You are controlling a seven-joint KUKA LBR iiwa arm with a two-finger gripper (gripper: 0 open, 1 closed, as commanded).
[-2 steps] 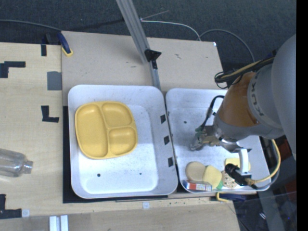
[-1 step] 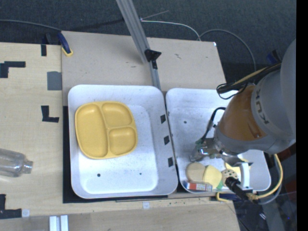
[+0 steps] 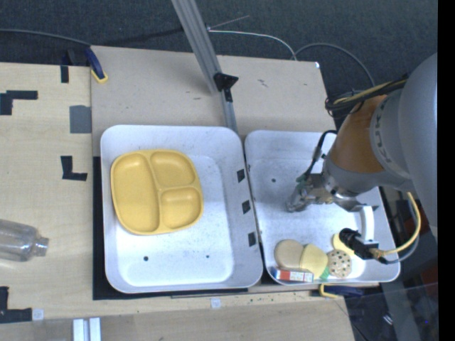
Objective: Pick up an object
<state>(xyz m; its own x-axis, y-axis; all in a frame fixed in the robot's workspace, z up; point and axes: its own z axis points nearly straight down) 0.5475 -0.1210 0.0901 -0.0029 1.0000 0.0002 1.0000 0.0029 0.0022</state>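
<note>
My gripper (image 3: 296, 202) is low over the middle of the right bin (image 3: 274, 155), pointing down at bare white floor. Nothing shows between it and the floor. Several small items lie along that bin's near edge, below and right of the gripper: a tan rounded piece (image 3: 288, 252), a pale yellow piece (image 3: 313, 258) touching it, a speckled cookie-like piece (image 3: 340, 263), and a flat red and white item (image 3: 292, 275) at the rim. The gripper stands apart from all of them.
The left bin (image 3: 170, 261) holds a yellow divided plate (image 3: 156, 190) in its far left part. A clear plastic bottle (image 3: 20, 241) lies on the bench at far left. A slanted metal pole (image 3: 199, 38) reaches down to the far rim between the bins.
</note>
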